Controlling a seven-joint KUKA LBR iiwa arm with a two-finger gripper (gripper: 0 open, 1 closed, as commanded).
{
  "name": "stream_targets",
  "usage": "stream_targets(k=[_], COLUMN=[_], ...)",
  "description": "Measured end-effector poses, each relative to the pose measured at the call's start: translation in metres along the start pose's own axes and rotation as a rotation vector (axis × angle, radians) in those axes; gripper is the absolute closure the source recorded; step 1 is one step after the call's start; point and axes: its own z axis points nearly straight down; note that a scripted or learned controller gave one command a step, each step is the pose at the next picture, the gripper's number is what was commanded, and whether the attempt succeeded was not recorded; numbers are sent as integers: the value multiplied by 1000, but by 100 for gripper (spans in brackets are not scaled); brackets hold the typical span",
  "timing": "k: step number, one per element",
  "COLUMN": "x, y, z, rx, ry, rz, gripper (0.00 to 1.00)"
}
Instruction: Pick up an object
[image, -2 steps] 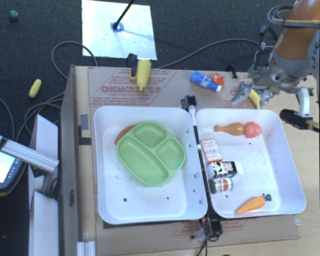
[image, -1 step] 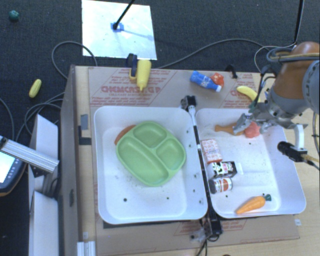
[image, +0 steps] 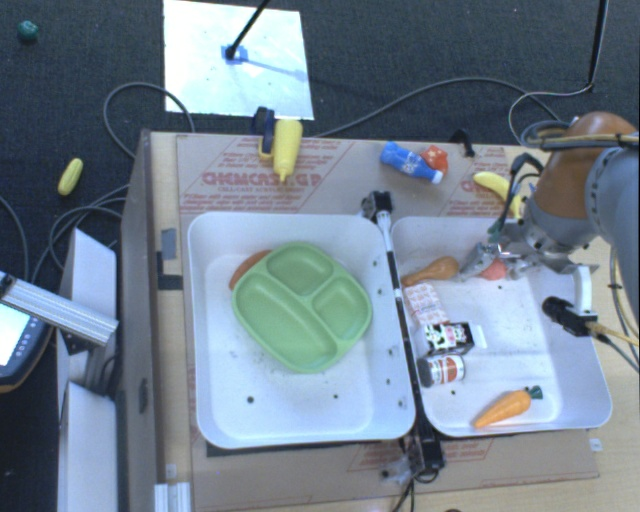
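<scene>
A small reddish-orange object (image: 494, 268) lies at the far edge of the right bin (image: 560, 410), with the hand (image: 503, 255) low directly over it. Whether the hand is wide, narrow or gripping, I cannot tell. Nothing looks lifted yet, so the pick seems unfinished. A toy carrot (image: 508, 404) waits near the counter's front edge.

Lay in the right bin (image: 575, 390): an orange carrot (image: 509, 404) with green top near the front edge, a small can (image: 441, 371) on its side, a dark carton (image: 447, 337) beside it, a pink-patterned packet (image: 421, 300), a tan pear-shaped piece (image: 436, 269), and a reddish item (image: 493, 268) at the pincer (image: 497, 255).
</scene>
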Motion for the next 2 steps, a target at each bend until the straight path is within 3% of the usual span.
stream_targets(k=[1, 2], x=[-23, 3], y=[12, 27], z=[-1, -2], rx=[-4, -5], ry=[-1, 1], rz=[-1, -4], gripper=[0, 0])
